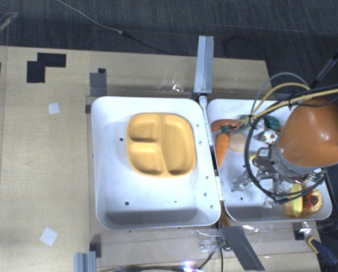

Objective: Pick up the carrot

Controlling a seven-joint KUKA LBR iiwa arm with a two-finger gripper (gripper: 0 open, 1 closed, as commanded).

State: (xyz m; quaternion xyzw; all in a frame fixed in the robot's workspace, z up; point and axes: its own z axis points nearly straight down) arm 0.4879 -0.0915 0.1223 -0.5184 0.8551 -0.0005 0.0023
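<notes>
You see the arm (313, 135) come in from the right and bend down over the right bin (236, 208). Its orange band hides much of that bin. The gripper (265, 177) hangs low under the band, near the bin's middle. You cannot tell if it is open or shut. The carrot (221, 144) lies by the bin's left wall, left of the gripper, not touching it. A yellow tray (160, 143) sits in the left bin (109, 169).

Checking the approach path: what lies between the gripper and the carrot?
In the camera view, bare white bin floor separates the gripper from the carrot.
</notes>
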